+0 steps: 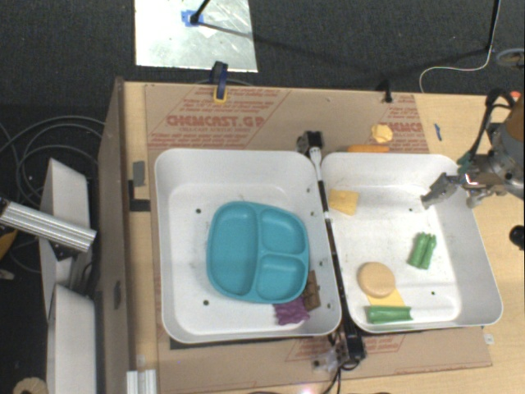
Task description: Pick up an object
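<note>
Your jaws (449, 189) sit at the upper right corner of the right bin (484, 257), just over its rim; one dark finger pokes in toward the bin, but you can't tell from this angle how far apart they are, and nothing shows between them. Everything else, relative to that right bin: green cylinder (422, 250) lies on the floor right of centre, below the jaws and apart from them. Tan round piece (377, 280) sits lower left of centre, with a flat yellow piece (397, 299) just beside it and a green bar (389, 315) against the front wall. Yellow wedge (344, 202) is at the upper left, near the divider. Outside the back wall, on the tabletop (213, 113), you have an orange stick (367, 148) and a yellow lump (381, 133). Left of it, the left bin (176, 220) carries a teal divided plate (257, 251), with a purple cluster (289, 312) and a brown piece (312, 292) at the plate's lower right edge.
</note>
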`<state>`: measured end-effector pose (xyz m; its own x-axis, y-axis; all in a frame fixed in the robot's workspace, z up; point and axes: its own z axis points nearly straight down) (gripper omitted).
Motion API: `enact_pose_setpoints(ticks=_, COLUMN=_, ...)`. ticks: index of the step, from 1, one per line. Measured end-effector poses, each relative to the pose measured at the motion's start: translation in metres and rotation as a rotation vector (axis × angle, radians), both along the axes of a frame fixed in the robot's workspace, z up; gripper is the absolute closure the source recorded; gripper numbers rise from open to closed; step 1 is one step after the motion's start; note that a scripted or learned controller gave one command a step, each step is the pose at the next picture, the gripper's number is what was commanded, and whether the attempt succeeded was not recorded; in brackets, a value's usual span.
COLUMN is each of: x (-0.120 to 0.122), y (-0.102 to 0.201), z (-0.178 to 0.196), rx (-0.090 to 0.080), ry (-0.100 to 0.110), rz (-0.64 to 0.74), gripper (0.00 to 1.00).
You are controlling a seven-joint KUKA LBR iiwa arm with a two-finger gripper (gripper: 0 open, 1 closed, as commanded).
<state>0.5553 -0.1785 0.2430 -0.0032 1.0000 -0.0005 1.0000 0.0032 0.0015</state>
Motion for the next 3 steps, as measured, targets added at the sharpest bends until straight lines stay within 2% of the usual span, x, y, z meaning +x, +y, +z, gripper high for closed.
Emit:
enact_pose_setpoints(ticks=1, x=-0.014, y=-0.029, z=-0.163, rx=-0.001, ry=0.003, rz=-0.005, gripper=0.0)
enact_pose_setpoints(ticks=2, x=-0.011, y=-0.028, z=-0.147, rx=-0.001, ry=-0.003, rz=-0.001, gripper=1.0)
enact_pose_setpoints(ticks=3, x=-0.01, y=0.087, z=-0.023, rx=0.003, ry=-0.012, rz=0.013, gripper=1.0)
